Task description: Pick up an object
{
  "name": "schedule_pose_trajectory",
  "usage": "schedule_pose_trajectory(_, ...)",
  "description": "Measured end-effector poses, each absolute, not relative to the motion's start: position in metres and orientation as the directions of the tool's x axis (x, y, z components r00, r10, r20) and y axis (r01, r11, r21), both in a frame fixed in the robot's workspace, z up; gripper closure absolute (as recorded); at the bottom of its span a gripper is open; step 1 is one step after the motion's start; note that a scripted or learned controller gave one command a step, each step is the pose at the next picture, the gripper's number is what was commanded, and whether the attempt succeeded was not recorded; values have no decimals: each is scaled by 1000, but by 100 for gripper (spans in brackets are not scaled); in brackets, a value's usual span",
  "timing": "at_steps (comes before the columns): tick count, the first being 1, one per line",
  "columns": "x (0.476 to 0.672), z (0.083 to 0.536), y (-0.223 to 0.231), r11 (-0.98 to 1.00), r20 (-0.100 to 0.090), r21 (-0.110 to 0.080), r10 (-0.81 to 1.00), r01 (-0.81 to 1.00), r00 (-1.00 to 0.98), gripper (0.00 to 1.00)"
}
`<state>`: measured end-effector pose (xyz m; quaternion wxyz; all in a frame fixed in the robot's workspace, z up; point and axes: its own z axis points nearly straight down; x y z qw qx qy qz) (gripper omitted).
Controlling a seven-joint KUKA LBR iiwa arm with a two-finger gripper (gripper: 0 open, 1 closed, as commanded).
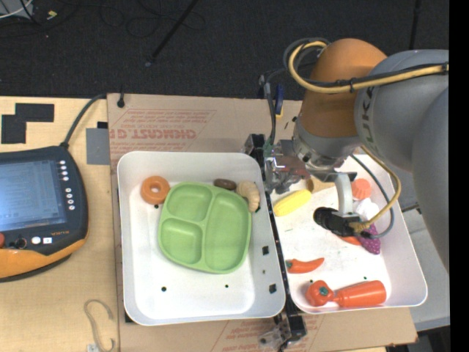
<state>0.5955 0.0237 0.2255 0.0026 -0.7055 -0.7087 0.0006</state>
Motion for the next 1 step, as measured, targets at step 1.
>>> schedule_pose_trajectory(1,596,217,80,4,2,-5,1000,1000,-4,100)
